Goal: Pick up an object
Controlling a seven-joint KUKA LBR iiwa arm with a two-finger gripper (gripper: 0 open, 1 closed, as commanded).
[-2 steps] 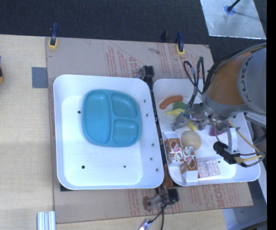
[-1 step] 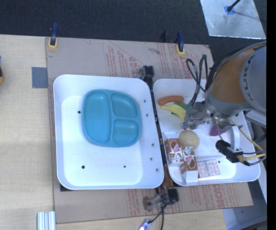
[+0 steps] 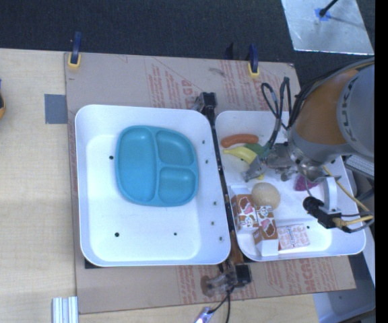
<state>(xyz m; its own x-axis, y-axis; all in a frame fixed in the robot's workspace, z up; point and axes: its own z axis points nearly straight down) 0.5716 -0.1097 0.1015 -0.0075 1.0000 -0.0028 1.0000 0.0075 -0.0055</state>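
- Beige and round, a small potato-like object lay in the right-hand bin, right of frame centre; it was one of several candidates for the pick, since the task named no particular object.
- Around it in the same bin sat a red sausage-shaped toy and a yellow banana-like piece toward the bin's upper left, a purple item partly hidden under the arm, and some small printed cartons with a white packet along the bin's lower edge.
- The gripper hung low over the upper middle of that bin, just right of the yellow piece and above the beige object; its metal parts were tangled visually with cables, so I could not tell how it was set, and nothing could be seen held in it.
- Judged from this, the pick was not yet done: every object rested on the bin floor, and the descent, closing and lift all seemed left to do.
- The grey arm with its orange band came in from the right edge of the frame.
- The left-hand bin held a blue divided plate, well apart from the gripper.
- Red printing ran across the cardboard sheet under both bins on the wooden worktop, and the cartons bore red-and-brown graphics, but none of it was legible.
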